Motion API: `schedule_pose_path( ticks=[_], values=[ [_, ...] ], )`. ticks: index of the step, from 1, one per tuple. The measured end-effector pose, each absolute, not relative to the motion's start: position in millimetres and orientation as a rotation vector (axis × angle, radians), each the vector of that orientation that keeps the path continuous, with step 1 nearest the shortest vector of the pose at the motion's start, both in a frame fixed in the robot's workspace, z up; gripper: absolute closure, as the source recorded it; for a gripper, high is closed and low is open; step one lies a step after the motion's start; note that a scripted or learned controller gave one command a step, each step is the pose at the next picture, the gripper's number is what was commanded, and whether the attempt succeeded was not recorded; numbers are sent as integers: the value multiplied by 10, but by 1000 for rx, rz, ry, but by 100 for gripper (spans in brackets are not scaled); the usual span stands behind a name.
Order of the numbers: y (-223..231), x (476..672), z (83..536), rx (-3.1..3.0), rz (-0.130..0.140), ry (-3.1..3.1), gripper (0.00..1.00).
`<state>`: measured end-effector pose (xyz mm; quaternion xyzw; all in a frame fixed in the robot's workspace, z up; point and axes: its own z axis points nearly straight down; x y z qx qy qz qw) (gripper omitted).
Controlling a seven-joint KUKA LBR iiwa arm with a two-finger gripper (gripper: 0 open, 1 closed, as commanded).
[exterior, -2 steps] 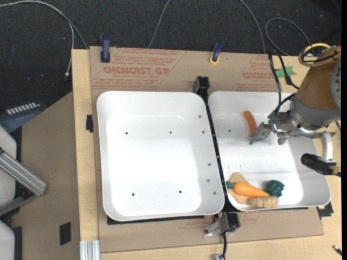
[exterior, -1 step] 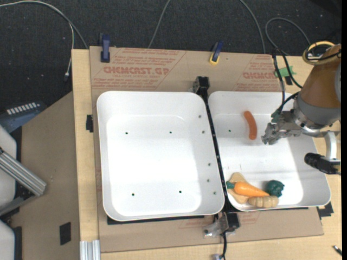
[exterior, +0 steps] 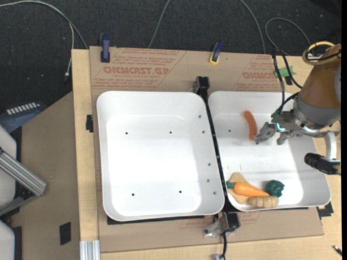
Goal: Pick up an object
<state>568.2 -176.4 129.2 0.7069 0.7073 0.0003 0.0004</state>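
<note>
Fingers (exterior: 269, 136) spread apart, nothing between them, gripper (exterior: 274, 134) low in the right bin (exterior: 303, 104), just right of the sausage (exterior: 250, 124). Best move, I'd say: shift left, straddle the sausage across its narrow width, then close. Carrot (exterior: 250, 188) lies at the near edge.

Orange-brown tapered arm (exterior: 323, 85) section, grey wrist ring below it, small metallic grey hand (exterior: 272, 136) with teal light spot, black cable and green tag alongside arm
</note>
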Motion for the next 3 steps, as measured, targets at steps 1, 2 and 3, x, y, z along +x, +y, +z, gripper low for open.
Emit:
schedule_pose_path(
  ticks=[1, 2, 3],
  values=[
    [-1603, 6186, 832, 2219, 0, 2224, 0],
    [-1614, 6185, 956, 2220, 2, 2221, 100],
    [-567, 6166, 1893, 2210, 10, 2226, 100]
  ],
)
